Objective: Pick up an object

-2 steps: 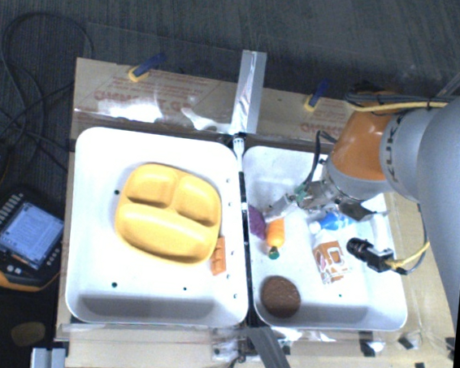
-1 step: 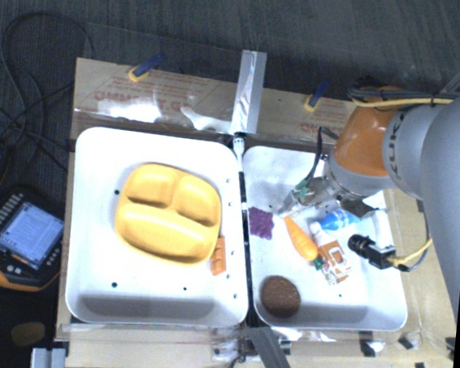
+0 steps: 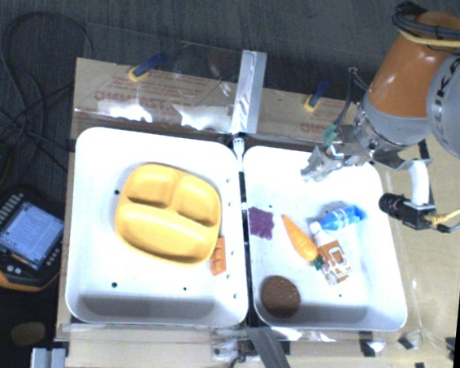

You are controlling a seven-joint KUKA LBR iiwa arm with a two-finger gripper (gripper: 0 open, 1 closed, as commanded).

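Nearest the lens, lower centre: brown round disc (image 3: 281, 295) at the front of the right bin (image 3: 384, 273).

Left bin (image 3: 97, 206): yellow compartment tray (image 3: 168, 211); small orange piece (image 3: 218, 255) touching its right edge.

Right bin: purple patch (image 3: 259, 222); toy carrot (image 3: 299, 237); white bottle with blue cap (image 3: 337, 217); orange-and-white packet (image 3: 334, 260).

Claw (image 3: 320, 164), upper right of frame, above the right bin's back edge; nothing seen between its fingers, and whether they are spread or closed cannot be told.

Progress: no object lifted; choosing, gripping and raising all appear left to do.

One fixed camera looks down aslant on both bins (image 3: 81, 204) from above.
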